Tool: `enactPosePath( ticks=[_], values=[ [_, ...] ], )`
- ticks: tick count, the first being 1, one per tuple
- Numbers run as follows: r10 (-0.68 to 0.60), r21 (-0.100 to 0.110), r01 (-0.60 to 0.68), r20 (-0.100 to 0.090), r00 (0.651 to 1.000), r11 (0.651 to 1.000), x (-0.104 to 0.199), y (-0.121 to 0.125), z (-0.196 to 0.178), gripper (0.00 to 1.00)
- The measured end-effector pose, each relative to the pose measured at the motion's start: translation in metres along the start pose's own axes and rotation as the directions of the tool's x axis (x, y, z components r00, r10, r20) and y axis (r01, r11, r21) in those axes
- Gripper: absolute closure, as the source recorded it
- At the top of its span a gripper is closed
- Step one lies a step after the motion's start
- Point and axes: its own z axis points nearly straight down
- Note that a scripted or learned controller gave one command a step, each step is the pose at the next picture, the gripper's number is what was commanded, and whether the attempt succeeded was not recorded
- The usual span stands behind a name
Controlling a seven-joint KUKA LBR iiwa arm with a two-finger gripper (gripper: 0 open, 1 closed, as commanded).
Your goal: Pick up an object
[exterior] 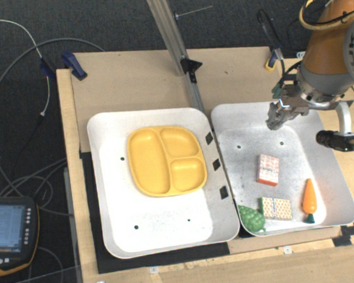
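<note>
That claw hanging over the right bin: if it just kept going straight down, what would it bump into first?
Probably bare floor of the right bin. The claw points down near its back edge, apart from the small carton. Depth is hard to judge.

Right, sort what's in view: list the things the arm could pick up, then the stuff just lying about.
Pickable, all in the right bin:
- orange-and-white box
- patterned box
- carrot
- green toy

Lying about:
- yellow divided tray in the left bin
- blue clamp
- handheld pendant

a yellow divided tray (166, 160) lies in the left bin (106, 174); perhaps a teach pendant (10, 233) — lower left.
</note>
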Motion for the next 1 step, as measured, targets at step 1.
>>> enactPosePath(
  ticks=[1],
  values=[
    [0.0,-0.001,0.0,0.0,1.0,1.0,0.0001,0.002,-0.0549,1.0]
  ],
)
